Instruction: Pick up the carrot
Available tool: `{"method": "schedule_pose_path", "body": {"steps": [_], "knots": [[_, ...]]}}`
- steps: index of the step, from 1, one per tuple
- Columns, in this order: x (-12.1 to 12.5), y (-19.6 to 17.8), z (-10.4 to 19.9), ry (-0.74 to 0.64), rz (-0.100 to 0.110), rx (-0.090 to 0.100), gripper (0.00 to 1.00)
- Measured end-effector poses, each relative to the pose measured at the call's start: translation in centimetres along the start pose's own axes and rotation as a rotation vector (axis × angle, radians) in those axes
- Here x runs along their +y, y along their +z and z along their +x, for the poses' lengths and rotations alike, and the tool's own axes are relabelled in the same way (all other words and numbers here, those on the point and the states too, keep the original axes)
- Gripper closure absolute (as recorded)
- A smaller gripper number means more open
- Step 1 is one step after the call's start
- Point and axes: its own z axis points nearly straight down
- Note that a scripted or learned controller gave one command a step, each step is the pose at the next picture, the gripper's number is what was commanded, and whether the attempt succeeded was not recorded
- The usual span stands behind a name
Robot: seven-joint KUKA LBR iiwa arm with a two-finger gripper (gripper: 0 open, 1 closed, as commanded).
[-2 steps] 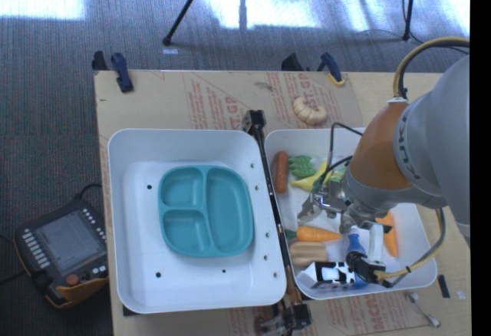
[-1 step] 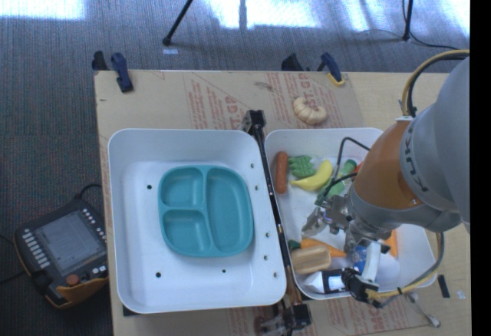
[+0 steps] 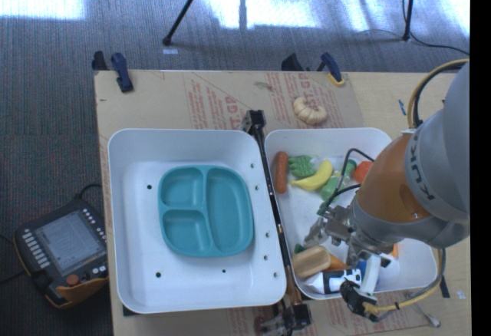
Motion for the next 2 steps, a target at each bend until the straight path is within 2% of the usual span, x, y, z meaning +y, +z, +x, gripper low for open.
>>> {"method": "schedule_pose_path", "body": {"steps": [2], "knots": [[0.01, 0.00, -0.03, 0.001, 0.000, 0.000, 0.00]]}}
